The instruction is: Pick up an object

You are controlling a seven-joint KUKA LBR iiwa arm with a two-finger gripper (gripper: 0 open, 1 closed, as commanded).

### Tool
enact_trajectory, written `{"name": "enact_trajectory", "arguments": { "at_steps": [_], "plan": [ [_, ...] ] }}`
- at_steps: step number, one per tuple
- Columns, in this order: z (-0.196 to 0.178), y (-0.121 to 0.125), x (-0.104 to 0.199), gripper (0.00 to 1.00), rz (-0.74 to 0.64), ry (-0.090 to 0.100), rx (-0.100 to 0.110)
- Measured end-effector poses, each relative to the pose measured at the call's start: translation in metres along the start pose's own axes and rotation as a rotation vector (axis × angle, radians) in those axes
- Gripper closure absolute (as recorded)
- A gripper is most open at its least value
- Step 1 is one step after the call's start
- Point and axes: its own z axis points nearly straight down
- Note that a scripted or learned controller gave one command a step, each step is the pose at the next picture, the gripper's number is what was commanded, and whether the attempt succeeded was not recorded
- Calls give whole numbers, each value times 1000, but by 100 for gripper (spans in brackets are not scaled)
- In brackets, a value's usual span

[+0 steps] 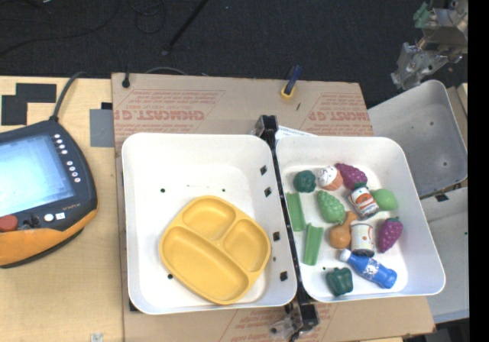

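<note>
Nothing has been picked yet: this looks like the moment ahead of a reach. The gripper point(432, 46) hangs at the upper right, well apart from both bins and above the dark floor beyond the desk point(61, 287), and whether it is open or closed cannot be told from here. What shows of the arm is its wrist end coming in from the right edge, raised and drawn back. The things to choose from all lie in the right bin point(416, 180): a purple grape bunch point(351, 175), a small can point(362, 200), a green leafy piece point(331, 207), two green sticks point(304, 230), a blue bottle point(372, 270) and a dark green pepper point(339, 280), packed close, many touching. The left bin point(153, 157) holds a yellow divided plate point(215, 247). The next move would need a swing left and down over the right bin, aimed at a piece with free space around it, such as the pepper near the front edge.
</note>
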Motion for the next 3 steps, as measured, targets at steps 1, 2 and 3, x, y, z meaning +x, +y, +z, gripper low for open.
{"name": "enact_trajectory", "arguments": {
  "at_steps": [1, 2, 3],
  "plan": [
    [176, -2, 26, 100, -1, 8, 34],
    [262, -94, 71, 100, 3, 10, 37],
    [125, -143, 60, 100, 3, 5, 8]
  ]
}}
